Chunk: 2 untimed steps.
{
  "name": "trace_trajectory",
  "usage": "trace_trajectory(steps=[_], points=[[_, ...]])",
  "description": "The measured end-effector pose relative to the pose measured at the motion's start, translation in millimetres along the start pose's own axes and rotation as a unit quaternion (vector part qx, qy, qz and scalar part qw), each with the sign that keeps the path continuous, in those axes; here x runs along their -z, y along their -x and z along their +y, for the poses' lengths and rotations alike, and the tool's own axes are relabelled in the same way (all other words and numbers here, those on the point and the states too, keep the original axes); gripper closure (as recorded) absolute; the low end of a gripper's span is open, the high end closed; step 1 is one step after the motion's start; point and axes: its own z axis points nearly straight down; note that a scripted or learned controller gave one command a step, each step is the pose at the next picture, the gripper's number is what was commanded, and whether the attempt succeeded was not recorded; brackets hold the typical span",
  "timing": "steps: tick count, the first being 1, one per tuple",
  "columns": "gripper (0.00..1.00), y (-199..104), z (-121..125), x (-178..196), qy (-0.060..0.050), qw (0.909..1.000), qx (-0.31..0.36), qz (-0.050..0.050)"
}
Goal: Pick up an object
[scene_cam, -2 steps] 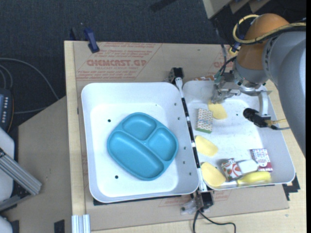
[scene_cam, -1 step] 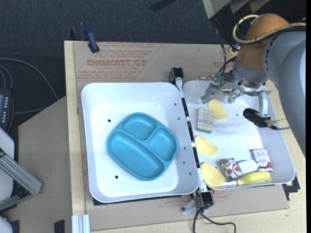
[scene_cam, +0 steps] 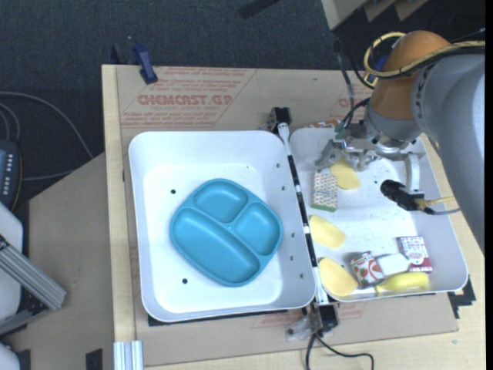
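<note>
A robotics lab bench is seen here. Two shallow white bins [scene_cam: 146, 206] are set side by side on a cardboard-covered bench [scene_cam: 192, 95], printed lettering still visible on the board. A grey industrial arm [scene_cam: 451, 91] with an orange band is mounted at the right. Loose cables [scene_cam: 46, 122] are trailed over dark carpet [scene_cam: 62, 21], and aluminium framing [scene_cam: 27, 272] is glimpsed lower left.
</note>
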Motion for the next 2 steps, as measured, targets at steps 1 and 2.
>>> trace_trajectory(steps=[1, 2], points=[[1.00, -0.1, 0.8, 10.8, 0.001, 1.0000, 0.001, -0.001], [0.00, -0.1, 0.7, 10.6, 0.001, 1.0000, 0.001, -0.001]])
